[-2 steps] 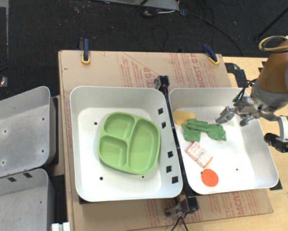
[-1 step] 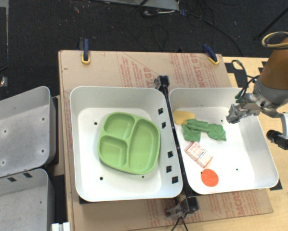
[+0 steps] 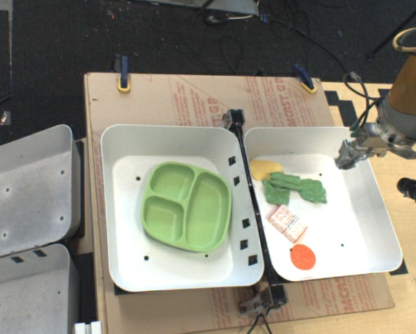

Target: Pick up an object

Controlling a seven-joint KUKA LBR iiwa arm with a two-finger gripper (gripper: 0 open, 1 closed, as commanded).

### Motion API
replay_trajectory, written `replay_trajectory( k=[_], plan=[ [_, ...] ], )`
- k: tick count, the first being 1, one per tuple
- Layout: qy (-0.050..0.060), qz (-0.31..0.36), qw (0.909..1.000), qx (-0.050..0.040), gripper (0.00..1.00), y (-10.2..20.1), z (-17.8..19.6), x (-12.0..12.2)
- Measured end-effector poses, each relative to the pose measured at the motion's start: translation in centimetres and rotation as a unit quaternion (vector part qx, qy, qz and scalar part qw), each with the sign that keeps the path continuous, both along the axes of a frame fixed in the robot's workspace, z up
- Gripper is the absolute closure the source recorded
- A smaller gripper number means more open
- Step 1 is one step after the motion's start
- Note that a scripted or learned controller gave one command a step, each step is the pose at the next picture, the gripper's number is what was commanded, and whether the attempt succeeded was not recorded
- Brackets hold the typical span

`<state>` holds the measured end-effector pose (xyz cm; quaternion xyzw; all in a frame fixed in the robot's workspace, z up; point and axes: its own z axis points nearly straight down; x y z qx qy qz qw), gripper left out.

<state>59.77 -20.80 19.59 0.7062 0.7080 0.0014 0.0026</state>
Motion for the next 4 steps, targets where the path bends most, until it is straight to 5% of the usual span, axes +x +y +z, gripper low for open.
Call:
replay_trajectory(
  k=[1,4],
  plan=[
    [0.0,0.0,1.0,-0.0003,1.0,0.0,4.1,0.1],
    [0.005,0.002,1.0,0.0019,1.0,15.3,3.1,-4.7]
  ],
)
